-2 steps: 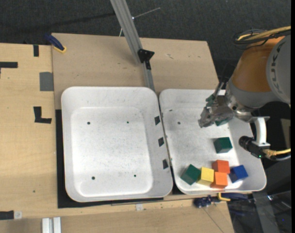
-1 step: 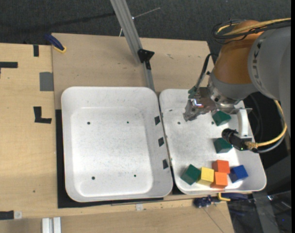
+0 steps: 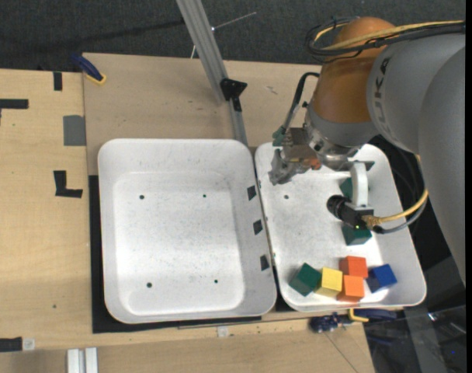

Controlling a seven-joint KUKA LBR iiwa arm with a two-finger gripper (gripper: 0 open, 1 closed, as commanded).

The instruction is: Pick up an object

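I see the claw (image 3: 285, 167) over the far left part of the right bin (image 3: 403, 208); I cannot tell its state. The blocks lie at the near edge of this bin: green block (image 3: 303, 279), yellow block (image 3: 331, 280), two orange blocks (image 3: 353, 277), blue block (image 3: 382, 277).

Single fixed camera, mounted above the bench (image 3: 182, 92), looking down at a slant. Both white bins framed whole: left bin (image 3: 112, 169), right bin (image 3: 407, 278) beside it. Mid-distance. Arm (image 3: 407, 84) enters right of the bins.
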